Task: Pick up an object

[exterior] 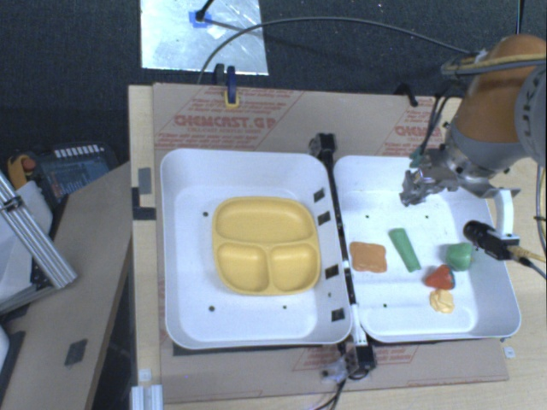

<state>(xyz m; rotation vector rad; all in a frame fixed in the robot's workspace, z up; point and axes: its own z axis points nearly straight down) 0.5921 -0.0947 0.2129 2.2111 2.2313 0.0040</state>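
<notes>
- We see the claw [414, 188] over the far part of the right bin [376, 323], hanging from the grey arm [496, 118] that comes in from the right; we cannot tell how it is set at this moment, and we see no object in it.
- The things to pick lie all in the right bin, toward its near right side: an orange flat piece [368, 256], a green stick [404, 249], a green round piece [459, 255], a red piece [439, 277] and a yellow piece [442, 301].
- The green stick lies just near of the claw and a little to its left, apart from the orange flat piece on its left; the red piece and the yellow piece are almost touching each other.
- We judge these are small toy foods, light and rather stiff, with a smooth skin that could slip between the pads.
- In our opinion the green stick is the best choice: it is narrow, so the claw should take it across its short side, at the middle.
- The orange flat piece is low and wide, so we think it is harder to take.
- Count: two white bins, one yellow tray [265, 244] with three compartments in the left bin [184, 229], and five small pieces in the right bin.
</notes>
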